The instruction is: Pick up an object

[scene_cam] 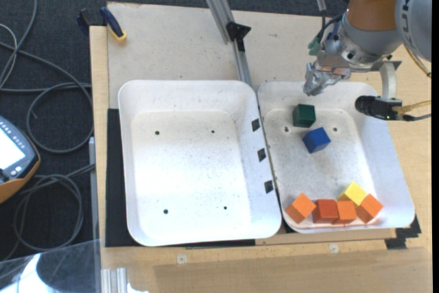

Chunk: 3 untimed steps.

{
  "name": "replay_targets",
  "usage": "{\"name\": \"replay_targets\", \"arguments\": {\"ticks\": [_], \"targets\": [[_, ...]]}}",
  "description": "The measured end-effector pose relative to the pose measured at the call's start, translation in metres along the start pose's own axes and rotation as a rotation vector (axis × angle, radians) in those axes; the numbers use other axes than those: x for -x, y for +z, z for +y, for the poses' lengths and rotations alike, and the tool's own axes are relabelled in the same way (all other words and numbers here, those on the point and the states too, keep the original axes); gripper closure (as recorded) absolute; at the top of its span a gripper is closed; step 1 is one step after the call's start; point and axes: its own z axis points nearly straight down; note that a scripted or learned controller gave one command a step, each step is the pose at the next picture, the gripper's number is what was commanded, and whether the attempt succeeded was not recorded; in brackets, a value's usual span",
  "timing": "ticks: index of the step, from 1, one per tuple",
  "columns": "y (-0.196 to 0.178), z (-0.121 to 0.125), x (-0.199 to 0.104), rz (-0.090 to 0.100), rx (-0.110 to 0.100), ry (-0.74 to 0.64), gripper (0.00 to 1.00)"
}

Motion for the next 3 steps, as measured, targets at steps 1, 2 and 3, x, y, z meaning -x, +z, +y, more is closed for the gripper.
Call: {"name": "replay_targets", "arguments": {"ticks": [1, 2, 3], "targets": [[-0.011, -0.003, -0.058, 0.000, 0.002, -0.001, 1.00], [-0.018, -0.011, -0.108, 0.000, -0.001, 0.000, 1.00], [-0.008, -0.015, -0.167, 0.000, -0.004, 0.000, 1.00]]}}
